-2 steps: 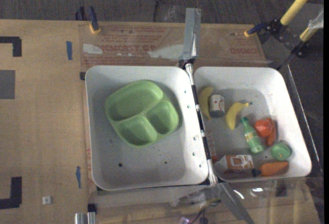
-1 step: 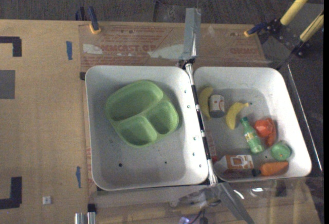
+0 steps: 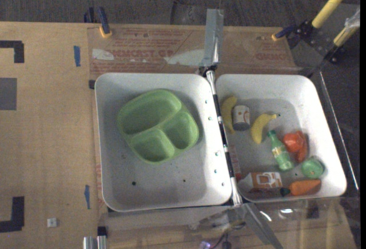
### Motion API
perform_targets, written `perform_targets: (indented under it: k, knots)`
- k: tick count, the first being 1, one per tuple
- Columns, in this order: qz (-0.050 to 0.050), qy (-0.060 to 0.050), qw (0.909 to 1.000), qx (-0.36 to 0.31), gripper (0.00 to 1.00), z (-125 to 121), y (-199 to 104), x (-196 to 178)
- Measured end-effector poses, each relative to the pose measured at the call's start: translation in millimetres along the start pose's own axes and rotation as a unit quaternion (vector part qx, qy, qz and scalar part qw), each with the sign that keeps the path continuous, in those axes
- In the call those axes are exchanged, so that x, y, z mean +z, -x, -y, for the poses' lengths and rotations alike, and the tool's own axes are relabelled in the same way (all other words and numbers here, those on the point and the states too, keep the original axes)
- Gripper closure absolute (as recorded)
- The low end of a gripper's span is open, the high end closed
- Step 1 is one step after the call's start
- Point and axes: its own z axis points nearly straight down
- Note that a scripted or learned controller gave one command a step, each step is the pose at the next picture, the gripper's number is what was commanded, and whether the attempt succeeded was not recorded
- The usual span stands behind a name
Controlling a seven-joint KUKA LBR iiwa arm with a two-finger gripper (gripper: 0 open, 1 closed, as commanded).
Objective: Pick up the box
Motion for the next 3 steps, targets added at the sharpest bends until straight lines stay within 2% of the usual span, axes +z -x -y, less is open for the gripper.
perform_targets:
  k: [1,2,3]
  knots:
    - [0.001,0.003,1.0000,-0.001,1.00,-0.6,-1.4,-11.3]
    - [0.001,0.002,1.0000,-0.002,0.00,-0.4,-2.2,-11.1]
    - [0.001,0.005,1.0000,-0.003,1.00,-1.0,-3.4,-22.4]
